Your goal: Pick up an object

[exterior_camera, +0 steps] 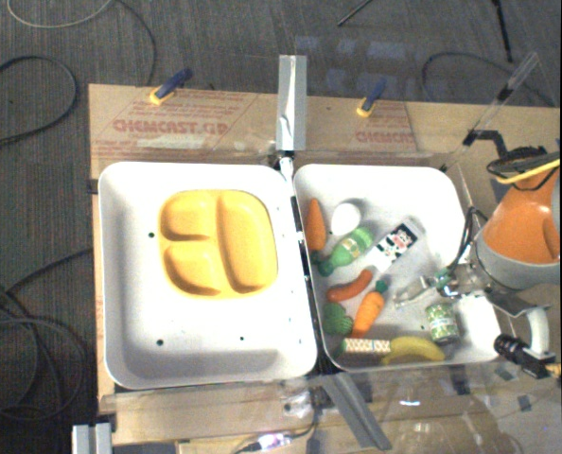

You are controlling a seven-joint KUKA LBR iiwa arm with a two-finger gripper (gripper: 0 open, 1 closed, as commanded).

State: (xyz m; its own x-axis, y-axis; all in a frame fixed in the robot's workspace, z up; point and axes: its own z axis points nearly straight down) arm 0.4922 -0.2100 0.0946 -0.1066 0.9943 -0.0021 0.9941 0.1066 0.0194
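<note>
Progress: nothing is being lifted yet, as far as I can judge. Every candidate object is lying on the floor of the right-hand shallow white plastic bin (451, 189). The metal two-finger tool (444, 285) is sitting low over that bin's right half, reaching in from the right under the arm's orange band (519, 233). I cannot tell whether it is spread or closed; glare and clutter are hiding that detail, and no object is visibly caught in it.

Nearest to the tool is a small green-patterned jar (442, 322), just below it. A white rectangular bottle with a dark label (398, 242) is lying tilted to its left. Further left are a green plastic bottle (349, 248), a white round object (346, 217), a toy orange carrot (315, 224) along the left wall, a red-orange sausage-shaped toy (350, 285), a second carrot with a green top (367, 312) and a dark green leafy toy (337, 319). A yellow banana (415, 349) and a patterned strip beside it are lying along the near wall.

Remaining, by my reckoning: closing on one item and raising it. The pieces are crowding each other, so a neighbour could be nudged or pinched along.

Left-hand white bin (130, 348) is carrying a yellow divided tray (219, 242). Both bins are resting on the cardboard-covered table (196, 126), with clamps at its far edge and cables on the carpet beyond.
</note>
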